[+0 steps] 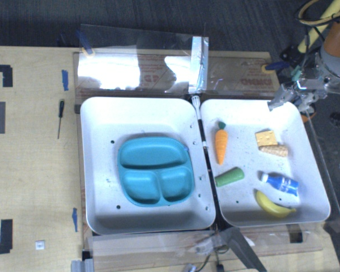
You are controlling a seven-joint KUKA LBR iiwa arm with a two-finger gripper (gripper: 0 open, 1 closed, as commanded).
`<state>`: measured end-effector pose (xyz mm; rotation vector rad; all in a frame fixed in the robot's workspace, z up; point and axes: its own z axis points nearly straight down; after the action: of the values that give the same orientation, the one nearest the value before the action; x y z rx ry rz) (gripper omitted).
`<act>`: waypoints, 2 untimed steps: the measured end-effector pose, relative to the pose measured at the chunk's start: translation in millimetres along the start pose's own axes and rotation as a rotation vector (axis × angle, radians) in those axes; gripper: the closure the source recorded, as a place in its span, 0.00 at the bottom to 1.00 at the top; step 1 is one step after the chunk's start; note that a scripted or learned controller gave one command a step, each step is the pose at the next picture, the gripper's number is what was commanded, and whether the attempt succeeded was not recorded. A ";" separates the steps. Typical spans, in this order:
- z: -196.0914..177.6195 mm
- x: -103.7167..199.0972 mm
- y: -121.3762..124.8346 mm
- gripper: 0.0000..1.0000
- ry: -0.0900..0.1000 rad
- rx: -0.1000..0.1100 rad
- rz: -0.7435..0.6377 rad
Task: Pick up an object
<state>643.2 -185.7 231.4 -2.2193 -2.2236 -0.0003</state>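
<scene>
White right bin: carrot, green cylinder, banana, tube | left bin: blue tray | gripper at right bin's far corner, finger state unclear

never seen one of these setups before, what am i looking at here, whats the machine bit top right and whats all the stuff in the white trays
This is one picture from a fixed camera above a workbench, looking down at a slant. The machine at the upper right is a robot arm reaching in; the metal part at its tip is the gripper, which sits over the far corner of the right bin. Whether it is open or shut cannot be told, and nothing is seen in it.

The right bin holds toy food: a carrot, a green piece, a cracker-like square with a brown bar beside it, a blue and white tube, and a banana. The left bin holds a blue divided tray. The arm's job is to pick something up.
</scene>
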 end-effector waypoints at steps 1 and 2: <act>114.2 -11.9 -43.9 0.00 0.001 0.008 0.090; 143.6 -12.3 -31.0 0.00 0.007 -0.005 0.111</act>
<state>612.3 -198.1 87.8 -2.3382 -2.0956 -0.0131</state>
